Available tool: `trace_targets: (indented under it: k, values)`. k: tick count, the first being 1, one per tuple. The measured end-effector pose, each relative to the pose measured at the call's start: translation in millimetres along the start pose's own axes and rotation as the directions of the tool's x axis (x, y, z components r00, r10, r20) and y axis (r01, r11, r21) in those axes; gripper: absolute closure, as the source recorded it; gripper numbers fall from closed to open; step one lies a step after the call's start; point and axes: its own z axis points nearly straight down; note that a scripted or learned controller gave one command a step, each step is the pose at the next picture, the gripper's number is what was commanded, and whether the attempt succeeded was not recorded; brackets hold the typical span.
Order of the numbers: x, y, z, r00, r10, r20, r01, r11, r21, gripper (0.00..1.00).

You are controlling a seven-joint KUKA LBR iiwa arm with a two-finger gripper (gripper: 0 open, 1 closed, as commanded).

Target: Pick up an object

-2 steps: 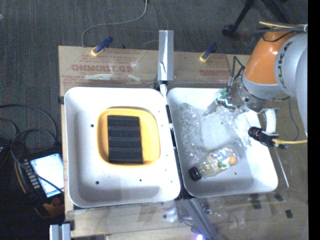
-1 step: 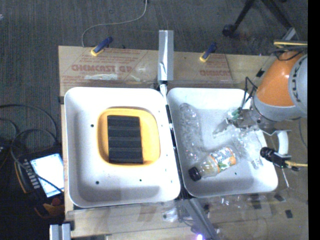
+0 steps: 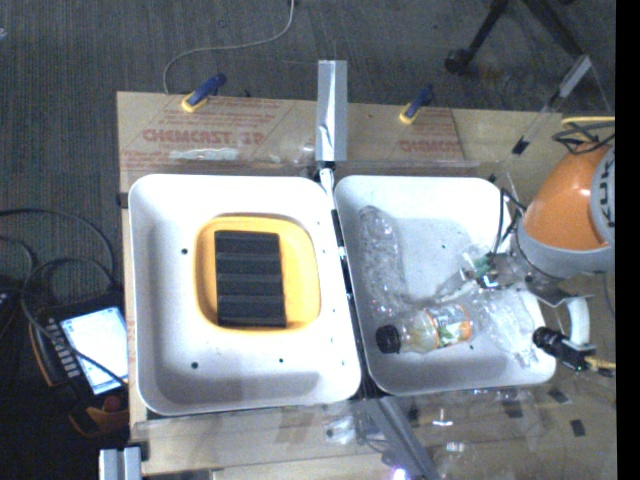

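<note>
In the right bin [image 3: 420, 200] lies a clear bottle with an orange label and a black cap [image 3: 428, 331], on its side near the front wall. A crumpled clear bottle [image 3: 378, 253] lies along the bin's left wall. More crumpled clear plastic [image 3: 503, 316] sits at the front right. The arm, with its orange band [image 3: 562, 206], leans in over the bin's right edge. Its gripper [image 3: 486, 270] is low over the right part of the bin, just above and right of the labelled bottle, among the clear plastic.
The left bin [image 3: 160, 268] holds a yellow sponge-like block with a black ridged top [image 3: 250, 276]. A metal post [image 3: 331, 113] rises behind the gap between the bins. Blue-and-yellow clamps [image 3: 203, 91] [image 3: 417, 102] hold the back board.
</note>
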Motion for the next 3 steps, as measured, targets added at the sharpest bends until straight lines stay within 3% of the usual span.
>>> trace_targets:
  k: [1,2,3]
  values:
    - [-0.2,-2.4,1.9,0.973,-0.231,0.013,0.231,0.973,-0.010,0.00]
    - [1.3,-1.1,-7.2,0.973,-0.232,0.011,0.232,0.973,-0.013,1.00]
    - [40.3,18.1,-122.3,0.959,-0.284,0.000,0.284,0.959,0.003,1.00]
